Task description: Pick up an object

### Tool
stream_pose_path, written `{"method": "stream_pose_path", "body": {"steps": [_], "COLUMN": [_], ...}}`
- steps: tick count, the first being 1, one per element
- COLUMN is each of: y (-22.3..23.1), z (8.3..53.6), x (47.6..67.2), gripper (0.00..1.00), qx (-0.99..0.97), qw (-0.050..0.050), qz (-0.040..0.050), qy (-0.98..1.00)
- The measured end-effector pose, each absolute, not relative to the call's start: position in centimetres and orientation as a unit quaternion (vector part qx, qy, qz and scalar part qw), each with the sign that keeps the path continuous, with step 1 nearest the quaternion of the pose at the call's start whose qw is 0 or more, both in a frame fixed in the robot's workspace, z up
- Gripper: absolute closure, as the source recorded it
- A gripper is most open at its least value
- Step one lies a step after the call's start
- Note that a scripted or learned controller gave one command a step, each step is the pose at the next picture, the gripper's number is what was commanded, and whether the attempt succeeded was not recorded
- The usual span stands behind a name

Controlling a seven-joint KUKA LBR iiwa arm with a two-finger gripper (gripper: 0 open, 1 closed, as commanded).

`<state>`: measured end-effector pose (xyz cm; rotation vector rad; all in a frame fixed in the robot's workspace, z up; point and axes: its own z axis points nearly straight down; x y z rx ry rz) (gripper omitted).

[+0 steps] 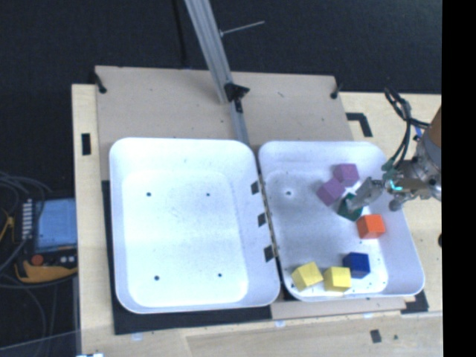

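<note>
A: Where is the hand?
B: Low over the right bin, between purple blocks and orange block, by a dark green object; grip state unclear. Judged: reaching; next, close and lift

Glossy white plastic bins

No text, label, brand, number or sign could be read anywhere; the small blue device left of the counter was too blurred to make out.
</note>
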<state>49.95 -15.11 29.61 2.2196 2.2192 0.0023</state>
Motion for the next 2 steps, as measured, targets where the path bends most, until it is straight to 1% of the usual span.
{"method": "stream_pose_path", "body": {"steps": [1, 2], "y": [-16.0, -15.0], "z": [24.5, 19.4], "x": [49.3, 49.1], "gripper": [0.0, 0.0], "qx": [0.707, 0.707], "qw": [-0.001, -0.002], "qz": [-0.0012, -0.0012], "qy": [0.707, 0.707]}}
